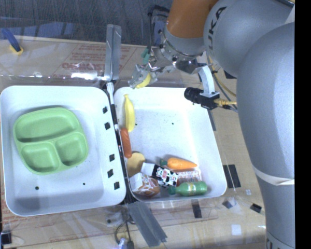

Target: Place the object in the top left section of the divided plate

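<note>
Right, what I see from my end:

Hidden: arm (238,30) covers the right bin's (207,139) far right corner and the bench to its right; its lower body is cut off by the frame.
Hard to read: gripper (145,74) is small and cluttered with cables; I can't separate finger from object cleanly.
Gripper: above the far rim of the right bin, near the divider between the bins. Fingers look drawn in around a small yellow object (141,80), lifted clear of the bin floor. What the object is, I can't tell.
Divided plate: green plate (50,139) flat in the left bin (20,201); all three sections bare.
Right bin contents: banana (128,113) along the left wall, reddish sausage-shaped item (126,142) just below it, then a cluster at the near edge: carrot (182,164), green bottle (192,189), cow-print item (167,177), brown pastry-like item (145,185).
Cluster detail: items touch and overlap; I can't make out the edges.
</note>
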Controlling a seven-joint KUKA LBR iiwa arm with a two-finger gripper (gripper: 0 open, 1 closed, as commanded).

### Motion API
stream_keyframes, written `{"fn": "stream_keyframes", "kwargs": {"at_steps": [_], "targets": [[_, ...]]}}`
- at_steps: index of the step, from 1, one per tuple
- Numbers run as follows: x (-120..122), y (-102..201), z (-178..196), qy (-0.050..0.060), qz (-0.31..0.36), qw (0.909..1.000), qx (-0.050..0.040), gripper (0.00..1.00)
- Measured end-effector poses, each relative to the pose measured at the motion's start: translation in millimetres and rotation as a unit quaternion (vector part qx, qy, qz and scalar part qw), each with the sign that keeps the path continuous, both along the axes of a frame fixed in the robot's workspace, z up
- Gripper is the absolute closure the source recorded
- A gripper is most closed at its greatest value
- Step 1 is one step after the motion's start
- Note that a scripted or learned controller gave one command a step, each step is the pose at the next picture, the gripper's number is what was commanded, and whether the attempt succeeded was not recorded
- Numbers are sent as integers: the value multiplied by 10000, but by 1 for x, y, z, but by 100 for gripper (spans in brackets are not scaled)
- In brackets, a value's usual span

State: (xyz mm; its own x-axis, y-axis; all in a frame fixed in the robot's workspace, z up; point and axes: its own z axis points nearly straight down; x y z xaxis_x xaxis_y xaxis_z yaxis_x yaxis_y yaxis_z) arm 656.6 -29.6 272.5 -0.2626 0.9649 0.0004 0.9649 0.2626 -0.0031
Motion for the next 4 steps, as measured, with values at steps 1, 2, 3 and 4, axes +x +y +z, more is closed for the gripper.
{"fn": "stream_keyframes", "kwargs": {"at_steps": [1,2,3,4], "targets": [[-12,18,26,-15,217,9998,-3,100],[-43,70,-79,19,-1101,9939,-11,100],[-91,119,-70,11,146,9999,0,100],[-90,118,-70,9,137,9999,0,0]]}}
